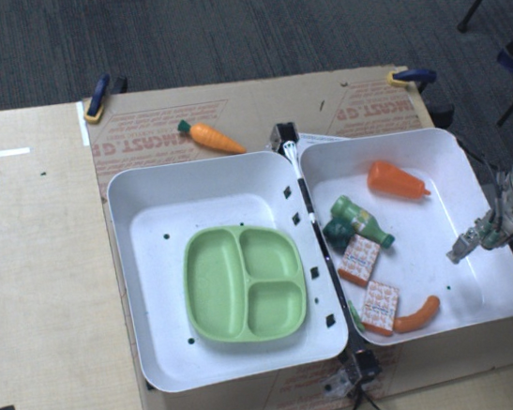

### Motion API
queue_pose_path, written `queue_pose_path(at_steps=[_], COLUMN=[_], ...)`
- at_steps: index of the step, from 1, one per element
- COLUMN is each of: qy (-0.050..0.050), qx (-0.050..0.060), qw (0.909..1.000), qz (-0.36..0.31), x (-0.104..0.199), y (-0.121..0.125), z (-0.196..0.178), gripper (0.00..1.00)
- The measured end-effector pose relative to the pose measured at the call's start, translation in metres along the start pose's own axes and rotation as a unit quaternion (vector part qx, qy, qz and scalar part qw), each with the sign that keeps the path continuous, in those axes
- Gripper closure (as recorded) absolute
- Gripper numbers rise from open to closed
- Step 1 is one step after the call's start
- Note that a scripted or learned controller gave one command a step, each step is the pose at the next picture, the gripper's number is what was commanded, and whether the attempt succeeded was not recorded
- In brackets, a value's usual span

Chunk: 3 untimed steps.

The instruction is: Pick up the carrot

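— Where is the small orange carrot with a green top (211, 136) found?

— It is seen lying on the brown cardboard (253, 114) of the bench, outside both bins, just behind the back rim of the left white bin (142, 263), in which a green divided plate (245, 284) is laid.

— And the hand (474, 240)?

— It is positioned low at the right white bin (477, 291) near its right wall, well apart from the carrot; whether it is wide or narrow cannot be told. Nothing is seen held. An orange bottle-shaped toy (397, 179), a green bottle (355, 221), two small printed cartons (369, 278) and an orange sausage-shaped piece (416, 314) are scattered in that bin, between hand and carrot.
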State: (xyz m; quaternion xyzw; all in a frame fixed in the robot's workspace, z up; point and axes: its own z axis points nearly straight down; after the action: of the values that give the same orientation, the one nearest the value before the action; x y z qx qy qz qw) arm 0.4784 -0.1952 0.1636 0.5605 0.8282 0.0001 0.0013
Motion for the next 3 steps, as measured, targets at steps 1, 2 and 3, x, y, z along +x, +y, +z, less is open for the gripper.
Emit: queue_pose_path(at_steps=[1, 2, 3], qy=[0.001, 0.001, -0.001], qx=[0.000, 0.000, -0.001], qw=[0.9946, 0.9354, 0.8681], qz=[-0.104, -0.354, -0.496], x=[-0.025, -0.024, -0.025], y=[-0.010, -0.010, -0.009], z=[0.056, 0.071, 0.063], gripper=[1.00, 1.00, 1.00])
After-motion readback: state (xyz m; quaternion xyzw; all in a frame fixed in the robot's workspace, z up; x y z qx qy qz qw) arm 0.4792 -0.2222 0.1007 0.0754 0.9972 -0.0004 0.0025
